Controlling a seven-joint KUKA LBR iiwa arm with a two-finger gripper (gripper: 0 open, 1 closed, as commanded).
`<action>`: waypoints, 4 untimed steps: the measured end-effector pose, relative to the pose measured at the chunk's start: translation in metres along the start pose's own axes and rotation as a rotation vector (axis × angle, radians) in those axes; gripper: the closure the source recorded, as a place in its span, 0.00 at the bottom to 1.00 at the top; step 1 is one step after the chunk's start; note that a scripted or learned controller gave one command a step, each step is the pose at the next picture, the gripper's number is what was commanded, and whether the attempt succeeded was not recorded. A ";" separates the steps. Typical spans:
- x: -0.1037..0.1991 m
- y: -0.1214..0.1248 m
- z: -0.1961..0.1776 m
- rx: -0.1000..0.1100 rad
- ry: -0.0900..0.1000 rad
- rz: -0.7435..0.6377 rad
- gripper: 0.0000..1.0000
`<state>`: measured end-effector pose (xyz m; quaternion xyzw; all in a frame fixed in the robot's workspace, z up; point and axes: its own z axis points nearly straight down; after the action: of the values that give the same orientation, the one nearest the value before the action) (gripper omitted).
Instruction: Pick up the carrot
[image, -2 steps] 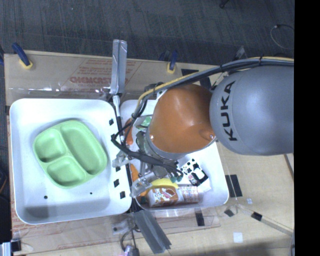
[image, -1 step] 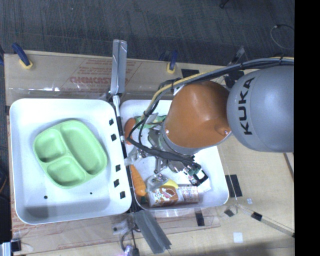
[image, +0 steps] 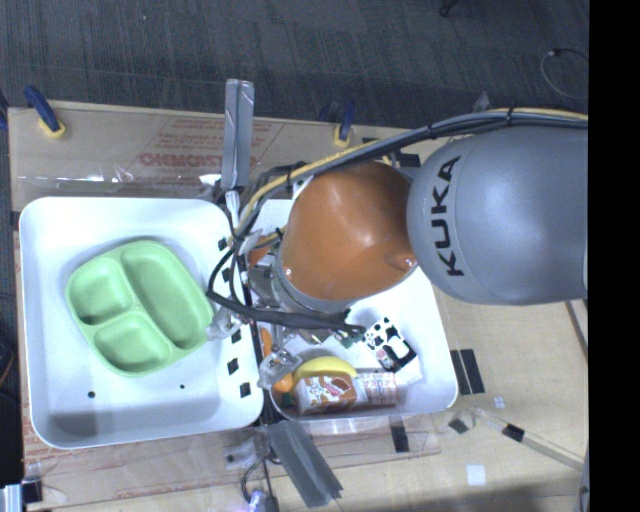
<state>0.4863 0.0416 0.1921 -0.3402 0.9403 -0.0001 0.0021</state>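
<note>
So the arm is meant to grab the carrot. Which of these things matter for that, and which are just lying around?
Part of the job:
- carrot, an orange bit peeking out at the right bin's near-left corner
- the arm above it

Just lying about:
- green divided tray in the left bin
- banana
- brown packet
- black-and-white toy

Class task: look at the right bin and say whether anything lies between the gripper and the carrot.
The gripper is hidden under the arm's orange band. A small orange bit, maybe the carrot, touches a yellow-topped packet; what lies between cannot be told.

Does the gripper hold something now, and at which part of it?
It cannot be told: the arm covers the gripper over the right bin.
</note>
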 end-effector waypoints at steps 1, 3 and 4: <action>0.008 -0.005 0.000 0.000 0.001 -0.177 0.00; -0.054 0.048 0.075 -0.001 -0.003 -0.208 1.00; -0.084 0.085 -0.036 0.000 0.001 -0.040 1.00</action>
<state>0.4962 0.1600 0.2284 -0.3591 0.9333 -0.0002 0.0017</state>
